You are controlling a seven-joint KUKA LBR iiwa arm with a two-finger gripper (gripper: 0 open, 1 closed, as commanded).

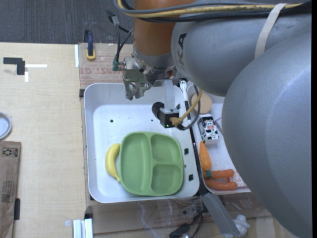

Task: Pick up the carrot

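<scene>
The carrot point(204, 156) lies in the right-hand bin point(224, 152), close against that bin's left wall, an orange shape pointing toward the far side with a touch of green at its near end. Just nearer than it lie two reddish sausage-like pieces point(221, 179), and farther along the same bin sit a small printed box point(209, 129) and a tan round thing point(203, 103), partly hidden under the arm. The gripper point(132, 90) hangs over the far edge of the left-hand bin point(99, 133), well apart from the carrot, with nothing between its fingers; whether they are spread or closed I cannot tell from this angle. In that left bin a green divided plate point(151, 163) rests with a banana point(113, 161) tucked along its left side. As I judge it, the pick has not begun: the arm must cross to the right bin, descend on the carrot, close and lift.
</scene>
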